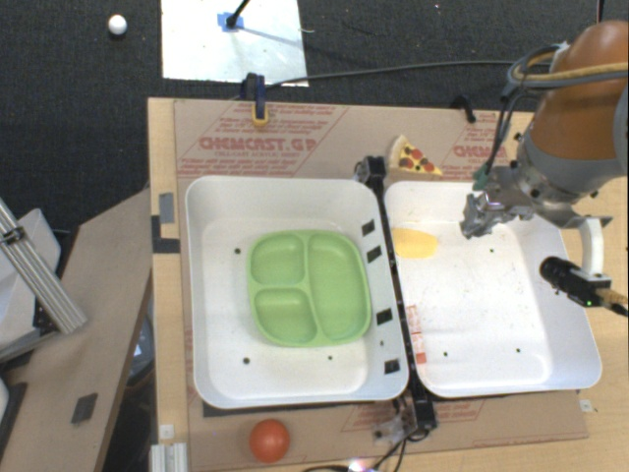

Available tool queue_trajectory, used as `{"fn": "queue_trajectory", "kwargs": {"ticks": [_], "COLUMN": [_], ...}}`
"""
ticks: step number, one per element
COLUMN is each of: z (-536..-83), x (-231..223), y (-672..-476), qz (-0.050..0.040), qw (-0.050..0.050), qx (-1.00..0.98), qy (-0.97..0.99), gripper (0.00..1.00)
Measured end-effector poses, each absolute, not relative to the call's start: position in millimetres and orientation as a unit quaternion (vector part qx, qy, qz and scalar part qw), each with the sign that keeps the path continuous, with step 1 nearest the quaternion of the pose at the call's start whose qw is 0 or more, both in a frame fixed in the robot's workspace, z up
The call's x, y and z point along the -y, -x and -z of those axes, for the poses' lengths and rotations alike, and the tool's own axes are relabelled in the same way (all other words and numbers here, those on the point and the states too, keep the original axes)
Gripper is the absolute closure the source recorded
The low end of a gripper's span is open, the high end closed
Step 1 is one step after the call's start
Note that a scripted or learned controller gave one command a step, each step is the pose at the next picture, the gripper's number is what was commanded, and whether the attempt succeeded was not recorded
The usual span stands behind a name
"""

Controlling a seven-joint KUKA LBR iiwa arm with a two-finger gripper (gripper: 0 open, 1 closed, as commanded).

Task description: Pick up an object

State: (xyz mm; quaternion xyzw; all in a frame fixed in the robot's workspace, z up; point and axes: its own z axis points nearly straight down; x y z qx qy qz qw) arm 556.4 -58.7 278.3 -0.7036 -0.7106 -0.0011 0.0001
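Observation:
A flat yellow object [415, 244] lies in the right bin [491, 362] near its left wall. My gripper [476, 222] hangs over the right bin's far part, a short way to the right of the yellow object and apart from it. Nothing shows between the fingers. A green divided plate [310, 286] sits in the middle of the left bin [221, 362].
A toy pizza slice [415, 156] lies on the cardboard behind the right bin. An orange ball [268, 440] rests on the bench in front of the left bin. A black part [570, 279] of the arm juts over the right bin's right side.

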Motion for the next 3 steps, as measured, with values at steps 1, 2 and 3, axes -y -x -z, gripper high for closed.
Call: {"fn": "queue_trajectory", "kwargs": {"ticks": [1, 2, 3], "z": [-255, -240, -239], "x": [13, -41, -98], "y": [-550.5, -531.3, -523.8], "qz": [0.0009, 0.0007, 0.0016], "qw": [0.0, 0.001, 0.0], "qx": [0.71, 0.711, 0.711], "qy": [0.704, 0.704, 0.703], "gripper": [1.0, 1.0, 1.0]}}
